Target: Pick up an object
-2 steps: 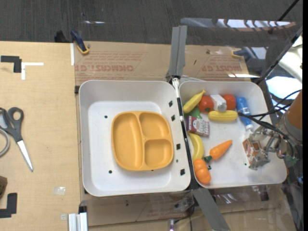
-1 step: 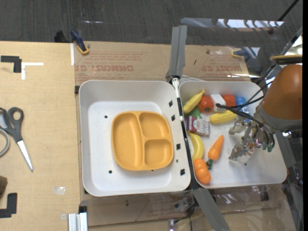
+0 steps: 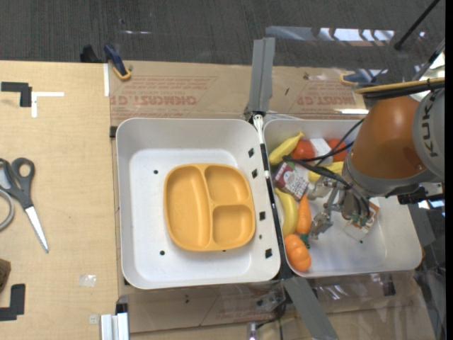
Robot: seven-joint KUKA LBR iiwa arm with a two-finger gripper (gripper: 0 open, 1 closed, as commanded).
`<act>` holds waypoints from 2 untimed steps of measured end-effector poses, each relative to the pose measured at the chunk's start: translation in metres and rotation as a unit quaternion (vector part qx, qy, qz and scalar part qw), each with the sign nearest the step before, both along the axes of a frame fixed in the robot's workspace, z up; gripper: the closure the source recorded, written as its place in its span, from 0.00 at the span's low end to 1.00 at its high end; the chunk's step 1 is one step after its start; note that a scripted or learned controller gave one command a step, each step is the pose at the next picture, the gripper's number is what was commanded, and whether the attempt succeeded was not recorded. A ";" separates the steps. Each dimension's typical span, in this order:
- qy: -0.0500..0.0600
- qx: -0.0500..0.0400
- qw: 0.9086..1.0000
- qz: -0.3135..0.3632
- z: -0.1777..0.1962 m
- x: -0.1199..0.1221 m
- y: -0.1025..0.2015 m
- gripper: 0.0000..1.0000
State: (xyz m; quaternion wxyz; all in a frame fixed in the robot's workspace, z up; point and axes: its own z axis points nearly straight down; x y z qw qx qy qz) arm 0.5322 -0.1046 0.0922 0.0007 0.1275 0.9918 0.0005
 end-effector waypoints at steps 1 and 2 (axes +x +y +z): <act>0.000 -0.001 1.000 0.026 0.000 -0.002 0.011 0.00; 0.000 -0.001 1.000 0.017 0.000 -0.021 0.010 0.00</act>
